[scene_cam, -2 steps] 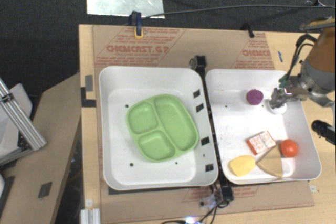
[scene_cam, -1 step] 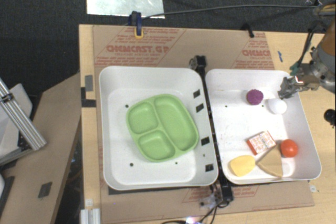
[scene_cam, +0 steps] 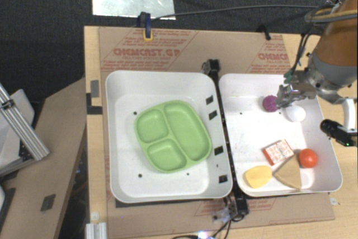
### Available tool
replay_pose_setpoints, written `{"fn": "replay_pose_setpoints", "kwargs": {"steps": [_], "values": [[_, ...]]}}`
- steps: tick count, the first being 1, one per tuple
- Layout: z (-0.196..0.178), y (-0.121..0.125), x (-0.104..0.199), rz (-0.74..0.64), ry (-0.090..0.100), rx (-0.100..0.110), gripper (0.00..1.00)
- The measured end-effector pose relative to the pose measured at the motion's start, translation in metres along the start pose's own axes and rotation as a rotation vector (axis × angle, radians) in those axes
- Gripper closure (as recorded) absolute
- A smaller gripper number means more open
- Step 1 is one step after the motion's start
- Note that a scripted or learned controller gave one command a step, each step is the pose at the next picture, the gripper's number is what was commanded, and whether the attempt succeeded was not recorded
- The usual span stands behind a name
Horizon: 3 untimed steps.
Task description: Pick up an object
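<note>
Right now the gripper (scene_cam: 286,93) hangs low in the right bin (scene_cam: 246,137), between a purple ball (scene_cam: 270,103) and a white ball (scene_cam: 295,114); how it is set cannot be told. This looks like the approach step. Next it likely needs to centre on one ball and close. A red ball (scene_cam: 307,158) lies nearer the front.
</note>
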<state>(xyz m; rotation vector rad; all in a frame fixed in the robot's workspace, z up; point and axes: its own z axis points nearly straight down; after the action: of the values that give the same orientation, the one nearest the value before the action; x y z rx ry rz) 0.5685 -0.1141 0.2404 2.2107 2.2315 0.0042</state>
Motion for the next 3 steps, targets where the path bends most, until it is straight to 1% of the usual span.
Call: {"fn": "replay_pose_setpoints", "kwargs": {"steps": [1,2,3], "values": [[0.007,-0.005,0.046,0.001,0.0,0.001,1.0],[0.0,-0.005,0.105,-0.001,0.001,0.0,1.0],[-0.001,-0.009,0.165,-0.001,0.001,0.001,1.0]]}}
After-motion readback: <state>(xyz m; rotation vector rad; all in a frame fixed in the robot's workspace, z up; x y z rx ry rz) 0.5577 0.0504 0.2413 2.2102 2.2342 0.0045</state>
